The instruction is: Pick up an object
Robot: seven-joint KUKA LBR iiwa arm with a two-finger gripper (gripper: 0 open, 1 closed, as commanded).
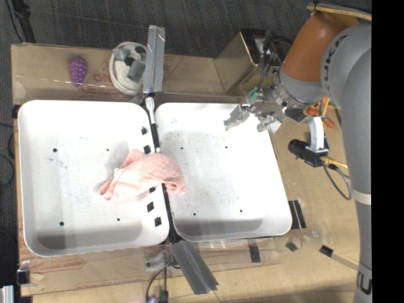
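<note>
A crumpled pink cloth lies in the left bin, its right end draped over the divider between the two bins. My gripper hangs over the far right corner of the right bin, well away from the cloth. Its two fingers stand apart, open, with nothing between them. The grey arm with its orange band comes in from the upper right.
Behind the bins, on the bench, sit a purple grape-like toy and a white round object. A grey metal bar stands at the divider's far end. A brown box sits behind the right bin.
</note>
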